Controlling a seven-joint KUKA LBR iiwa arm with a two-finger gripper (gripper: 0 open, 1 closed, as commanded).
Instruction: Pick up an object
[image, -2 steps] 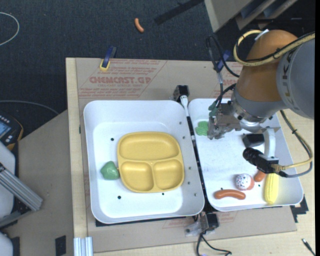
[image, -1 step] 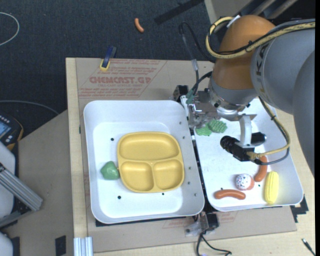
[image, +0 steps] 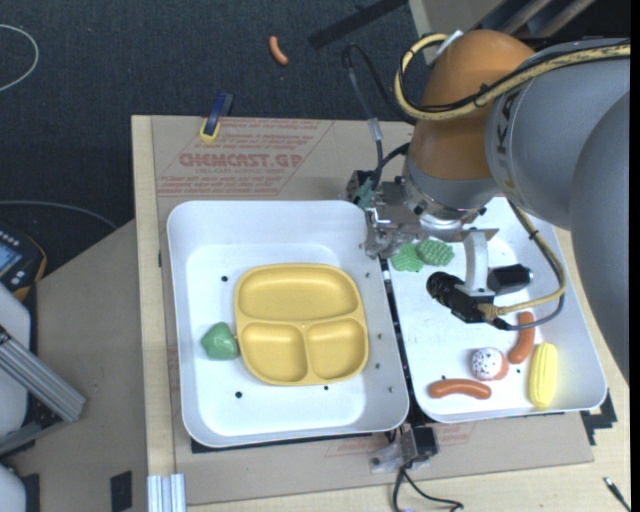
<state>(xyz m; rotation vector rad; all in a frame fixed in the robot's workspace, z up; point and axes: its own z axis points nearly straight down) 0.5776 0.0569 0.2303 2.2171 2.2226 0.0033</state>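
My gripper (image: 383, 238) hangs low over the back left corner of the right bin (image: 585, 345), close to the wall between the bins. A green ridged piece (image: 421, 254) lies just to its right, partly under the wrist; I cannot see whether it is held. Further forward in that bin are an orange sausage (image: 460, 388), a second sausage (image: 522, 340), a yellow corn cob (image: 543, 374) and a white speckled ball (image: 486, 363). The left bin (image: 188, 290) holds a yellow divided plate (image: 300, 322) and a green lump (image: 219, 342) at the plate's left.
Both bins rest on a cardboard sheet (image: 250, 160) with red print. A small blue and yellow item (image: 213, 117) lies at its back edge. On the dark floor behind is a small orange piece (image: 278, 48). The bulky arm covers the right bin's back part.
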